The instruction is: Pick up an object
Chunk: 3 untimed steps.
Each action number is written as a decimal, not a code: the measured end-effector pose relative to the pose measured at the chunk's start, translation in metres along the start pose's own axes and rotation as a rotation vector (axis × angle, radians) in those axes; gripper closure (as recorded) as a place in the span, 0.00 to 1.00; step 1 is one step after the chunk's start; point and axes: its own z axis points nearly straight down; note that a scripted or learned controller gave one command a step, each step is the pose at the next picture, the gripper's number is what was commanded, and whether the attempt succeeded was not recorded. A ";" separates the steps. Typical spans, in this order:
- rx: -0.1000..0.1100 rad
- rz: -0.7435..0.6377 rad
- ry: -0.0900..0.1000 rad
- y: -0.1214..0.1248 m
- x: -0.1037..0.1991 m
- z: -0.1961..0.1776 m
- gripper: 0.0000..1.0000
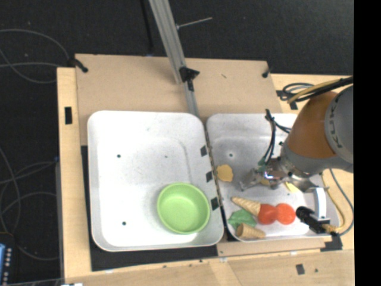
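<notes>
Metal pole (169,34) (slanted) above bins (107,159)

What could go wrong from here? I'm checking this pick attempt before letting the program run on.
1. The small toys crowd the right white bin's near edge: two tan cones, a green leafy piece, red and orange round pieces. A grasp there may nudge neighbours or catch two.
2. The gripper sits between the tan round piece and that cluster, so it may close on nothing.

The arm (318,133) is cut off by the right edge and hides part of the right bin (238,130). The gripper (262,179) is too blurred and small to read its shape
</notes>
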 end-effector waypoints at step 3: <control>-0.013 -0.005 0.000 0.006 -0.002 -0.122 1.00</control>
